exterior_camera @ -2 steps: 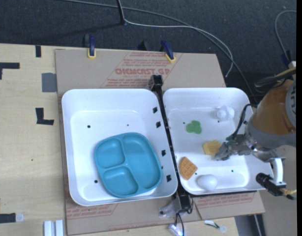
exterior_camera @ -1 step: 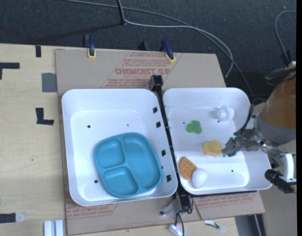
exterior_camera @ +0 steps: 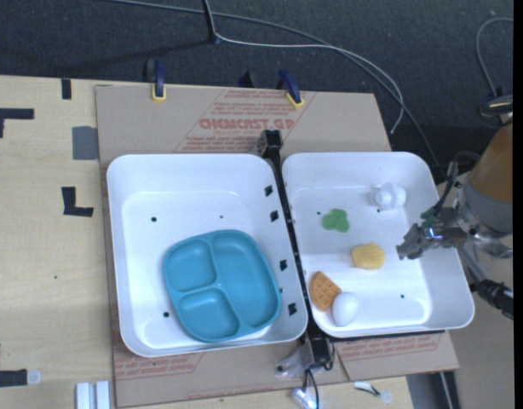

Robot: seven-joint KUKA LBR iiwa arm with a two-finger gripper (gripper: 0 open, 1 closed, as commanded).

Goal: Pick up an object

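The arm (exterior_camera: 491, 186) is running off the right edge, and the hand (exterior_camera: 412, 247) is showing too small to read its fingers.

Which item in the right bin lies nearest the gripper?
The yellow piece: it sits just left of the gripper, while the green piece, white egg and waffle lie farther off.

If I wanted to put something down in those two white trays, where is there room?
Left bin: the bare strip above the blue plate. Right bin: the floor between the yellow piece and white egg. Crowded around the green piece, waffle and tool.
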